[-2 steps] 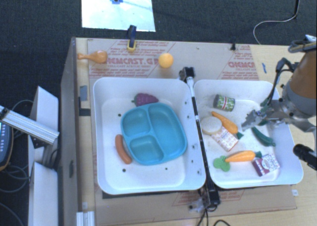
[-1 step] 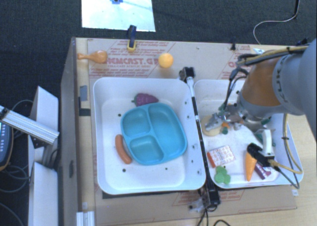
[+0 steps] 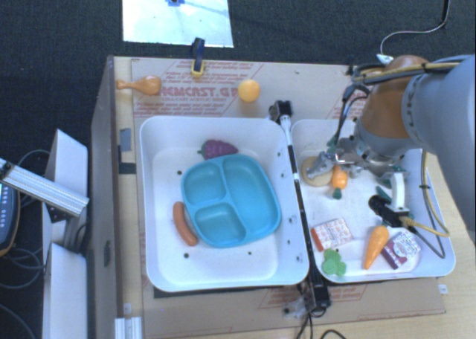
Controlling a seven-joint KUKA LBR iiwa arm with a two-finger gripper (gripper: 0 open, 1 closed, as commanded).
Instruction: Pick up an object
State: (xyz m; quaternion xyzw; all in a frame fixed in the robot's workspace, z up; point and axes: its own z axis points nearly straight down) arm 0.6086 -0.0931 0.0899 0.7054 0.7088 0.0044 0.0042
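Orange toy (image 3: 339, 178) | right bin (image 3: 439, 256) | touching pincer (image 3: 335, 169) | pincer grip: cannot tell

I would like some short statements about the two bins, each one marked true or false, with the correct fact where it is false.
1. The blue tray lies in the left bin. True.
2. The sausage lies inside a tray compartment. False: it lies on the bin floor, beside the tray's left edge.
3. The carrot is in the right bin. True.
4. The yellow ball is in the right bin. False: it sits on the cardboard behind the bins.
5. The purple item lies behind the tray in the left bin. True.
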